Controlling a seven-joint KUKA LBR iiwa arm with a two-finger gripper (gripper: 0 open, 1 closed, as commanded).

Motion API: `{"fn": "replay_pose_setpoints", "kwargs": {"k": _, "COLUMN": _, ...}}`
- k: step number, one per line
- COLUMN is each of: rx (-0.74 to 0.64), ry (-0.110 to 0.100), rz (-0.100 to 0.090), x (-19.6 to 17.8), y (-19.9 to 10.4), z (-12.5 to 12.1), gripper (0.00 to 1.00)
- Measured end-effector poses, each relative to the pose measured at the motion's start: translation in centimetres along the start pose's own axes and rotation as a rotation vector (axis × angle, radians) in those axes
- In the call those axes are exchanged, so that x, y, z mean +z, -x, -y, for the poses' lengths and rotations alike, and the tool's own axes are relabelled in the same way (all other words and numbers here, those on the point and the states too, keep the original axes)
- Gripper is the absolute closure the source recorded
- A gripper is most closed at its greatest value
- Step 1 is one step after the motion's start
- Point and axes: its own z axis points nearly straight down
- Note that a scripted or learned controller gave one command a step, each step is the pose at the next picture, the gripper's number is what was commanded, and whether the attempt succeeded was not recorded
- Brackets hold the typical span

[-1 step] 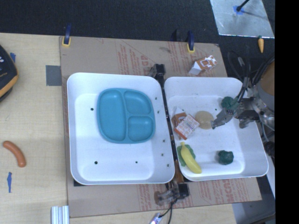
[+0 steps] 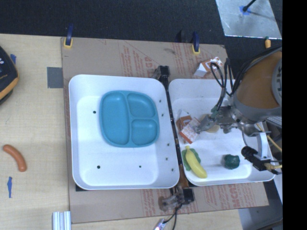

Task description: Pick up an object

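Note:
In the right bin (image 2: 211,91) lie a yellow banana (image 2: 194,162) with a green end, a dark green round object (image 2: 231,161), and a red-and-white packet (image 2: 187,130) near the bin's left wall. My gripper (image 2: 207,123) reaches in from the right and sits low over the bin's middle, just right of the packet. Its tips are close to the packet's edge. The arm's grey and orange body (image 2: 256,87) covers the bin's right side.
The left bin (image 2: 84,128) holds a blue divided plate (image 2: 129,118). An orange sausage toy (image 2: 15,157) lies on the bench at far left. A dark device (image 2: 5,75) sits at the left edge. Clamps and cables stand between the bins.

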Motion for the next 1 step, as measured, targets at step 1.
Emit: {"fn": "replay_pose_setpoints", "kwargs": {"k": 1, "rx": 0.002, "ry": -0.007, "rz": -0.001, "x": 2.30, "y": 1.03, "z": -2.14, "gripper": 0.00}}
